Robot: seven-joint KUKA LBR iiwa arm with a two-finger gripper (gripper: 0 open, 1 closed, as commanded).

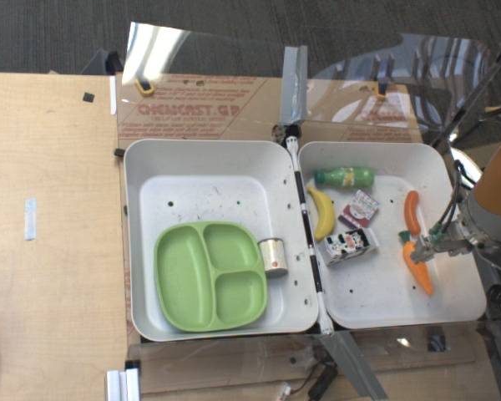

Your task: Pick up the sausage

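Observation:
The sausage, a reddish-orange curved stick, lies near the right wall of the right bin. Just below it lies an orange carrot, pointing toward the front. My gripper reaches in from the right and hovers at the carrot's upper end, just below the sausage's lower tip. Nothing visibly sits between the fingers.
The right bin also holds a green bottle, a banana, a pink packet and a black-and-white carton. In the left bin sit a green divided plate and a small metal can.

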